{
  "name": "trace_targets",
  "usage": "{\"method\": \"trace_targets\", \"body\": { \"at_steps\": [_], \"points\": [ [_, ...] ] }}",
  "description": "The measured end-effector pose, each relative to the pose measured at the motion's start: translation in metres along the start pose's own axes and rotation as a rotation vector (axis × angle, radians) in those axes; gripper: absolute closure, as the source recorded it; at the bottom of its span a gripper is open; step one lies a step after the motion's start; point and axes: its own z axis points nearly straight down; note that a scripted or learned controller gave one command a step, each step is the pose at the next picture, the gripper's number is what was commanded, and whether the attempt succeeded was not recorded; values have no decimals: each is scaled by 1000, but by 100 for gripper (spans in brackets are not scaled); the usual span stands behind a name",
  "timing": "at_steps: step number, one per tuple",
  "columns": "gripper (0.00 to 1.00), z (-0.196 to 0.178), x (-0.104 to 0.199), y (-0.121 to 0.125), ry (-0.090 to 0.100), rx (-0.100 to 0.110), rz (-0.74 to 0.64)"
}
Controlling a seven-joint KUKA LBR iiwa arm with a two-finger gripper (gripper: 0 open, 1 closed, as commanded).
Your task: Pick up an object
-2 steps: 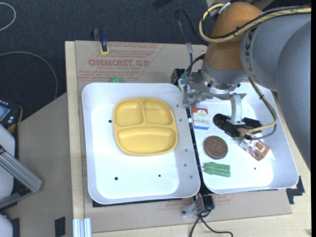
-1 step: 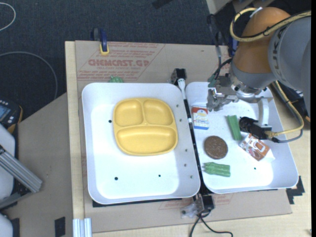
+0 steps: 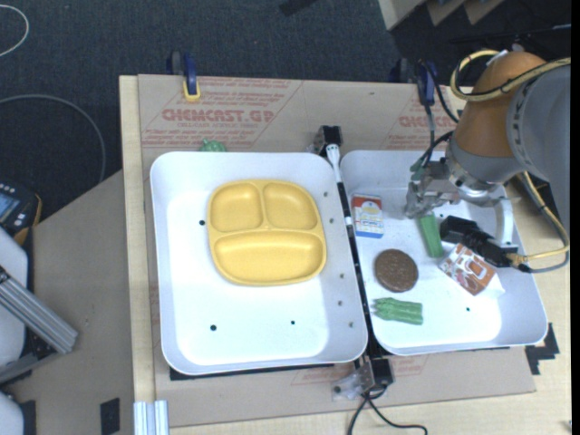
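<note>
Camera view: the arm (image 3: 507, 107) reaches into the right bin (image 3: 517, 320), and its hand (image 3: 426, 202) hangs low over the bin's upper part, just above a green stick (image 3: 430, 235). Whether the hand is apart or together cannot be told from this angle, and nothing can be seen between it.

The stick is the nearest thing to take. It looks like a small, stiff, light plastic piece, probably smooth enough to slip, so a grip across its narrow width near the middle seems best. Close by lie a small carton (image 3: 367, 216), a brown disc (image 3: 397, 270), a green pod (image 3: 399, 310) and a printed packet (image 3: 469, 270). The disc lies flat and would be hard to pinch; the packet is likely soft and crinkly.

The bin floor is smooth white plastic, so things may slide when nudged. The left bin (image 3: 181, 324) holds a yellow tray (image 3: 267, 231). Both bins sit on a board-covered worktop (image 3: 136, 243). The stick is free along both long sides, though a black part of the arm lies just right of it.
</note>
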Motion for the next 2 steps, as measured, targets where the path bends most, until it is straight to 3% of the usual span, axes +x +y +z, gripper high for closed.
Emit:
{"method": "trace_targets", "body": {
  "at_steps": [1,2],
  "points": [
    [100,-94,177,44,9,-19,-25],
    [100,-87,125,27,1,-2,-3]
  ]
}}
